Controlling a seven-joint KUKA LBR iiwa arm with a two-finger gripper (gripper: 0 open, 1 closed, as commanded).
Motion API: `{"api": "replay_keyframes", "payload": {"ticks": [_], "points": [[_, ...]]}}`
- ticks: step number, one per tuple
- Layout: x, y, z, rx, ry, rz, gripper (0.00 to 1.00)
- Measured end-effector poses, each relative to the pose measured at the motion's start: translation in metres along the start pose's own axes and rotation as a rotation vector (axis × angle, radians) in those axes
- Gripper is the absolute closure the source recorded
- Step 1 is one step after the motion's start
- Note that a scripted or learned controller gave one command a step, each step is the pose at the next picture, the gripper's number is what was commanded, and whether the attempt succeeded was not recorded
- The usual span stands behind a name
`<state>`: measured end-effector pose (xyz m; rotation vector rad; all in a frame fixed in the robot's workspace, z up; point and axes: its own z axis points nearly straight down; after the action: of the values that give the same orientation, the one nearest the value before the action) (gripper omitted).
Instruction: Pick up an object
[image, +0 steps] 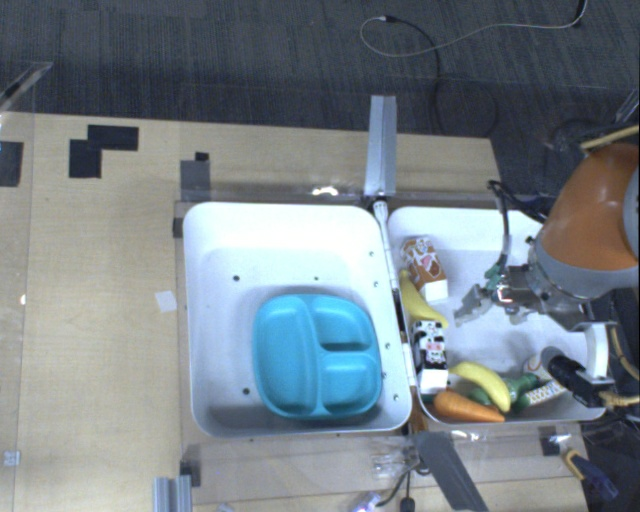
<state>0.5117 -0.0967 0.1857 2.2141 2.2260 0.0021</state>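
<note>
We see 2 white bins side by side on the desk (100, 300). The left bin (215, 300) holds a blue divided plate (315, 355), smooth moulded plastic with 3 rounded sections, lying flat near the front. The right bin (470, 235) carries the things to pick, most of them crowded along its left wall and near edge, probably where they slid: a small patterned carton (424, 260) at the far end, a curved yellow banana (417, 303) beside the wall, a black-and-white carton (431, 345) below it, then a second banana (483, 382) and an orange carrot (466, 405) at the near edge. The gripper (480, 300) hovers over the bare middle of this bin, right of the first banana, touching nothing. We cannot tell how far it is open; we see nothing in its hold.
</note>
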Motion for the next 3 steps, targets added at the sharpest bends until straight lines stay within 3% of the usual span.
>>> {"api": "replay_keyframes", "payload": {"ticks": [1, 2, 3], "points": [[0.000, -0.017, 0.078, -0.008, -0.002, 0.107, 0.00], [-0.008, -0.007, 0.094, -0.013, -0.006, -0.063, 0.00], [0.004, 0.073, 0.096, -0.015, -0.003, -0.113, 0.00]]}}
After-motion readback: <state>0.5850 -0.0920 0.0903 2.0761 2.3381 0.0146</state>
